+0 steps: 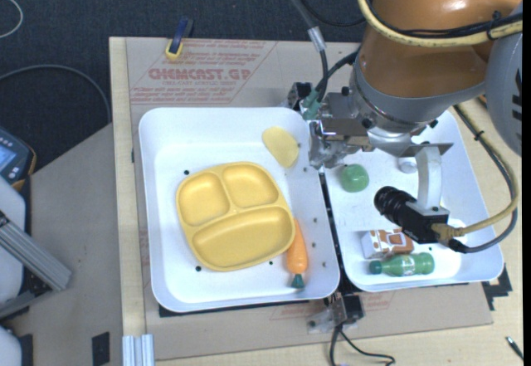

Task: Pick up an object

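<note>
My gripper point(326, 153) hangs low over the wall between the two white bins, under the big orange wrist. Just to its right a small green ball point(354, 178) lies in the right bin point(485, 227), close to the gripper but not seen held. At the front of that bin lie a green bottle point(406, 265) and a small orange and white packet point(387, 241). In the left bin point(151, 190) a pale yellow piece point(281, 146) rests just left of the gripper. A yellow divided plate point(232, 213) and an orange carrot point(297, 252) lie nearer the front.
The bins stand on a cardboard sheet point(199, 70) with red print. A yellow and blue clip point(177, 39) sits at its far edge. Cables run behind the arm and off the bench front. Dark floor surrounds the bench.
</note>
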Controlling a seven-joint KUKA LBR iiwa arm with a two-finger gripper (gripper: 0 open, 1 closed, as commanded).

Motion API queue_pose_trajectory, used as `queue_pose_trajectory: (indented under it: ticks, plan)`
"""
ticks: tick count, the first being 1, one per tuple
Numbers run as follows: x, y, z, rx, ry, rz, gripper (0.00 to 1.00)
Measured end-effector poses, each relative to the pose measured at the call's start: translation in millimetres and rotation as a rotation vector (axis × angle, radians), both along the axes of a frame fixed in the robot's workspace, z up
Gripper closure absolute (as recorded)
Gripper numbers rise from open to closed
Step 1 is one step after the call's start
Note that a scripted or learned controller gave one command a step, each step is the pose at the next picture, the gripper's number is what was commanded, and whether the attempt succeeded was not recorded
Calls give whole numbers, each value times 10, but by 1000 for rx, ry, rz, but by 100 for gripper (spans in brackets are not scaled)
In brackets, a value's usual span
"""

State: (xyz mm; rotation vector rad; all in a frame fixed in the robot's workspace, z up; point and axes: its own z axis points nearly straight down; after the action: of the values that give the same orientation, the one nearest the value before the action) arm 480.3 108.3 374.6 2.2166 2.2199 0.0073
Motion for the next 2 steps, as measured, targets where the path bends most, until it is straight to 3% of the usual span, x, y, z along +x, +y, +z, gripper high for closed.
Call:
queue_pose_trajectory:
  ticks: [1,2]
  plan:
    - [6,4,102,0,-3,1,100]
    - [195,-37,119,-1,2,-3,100]
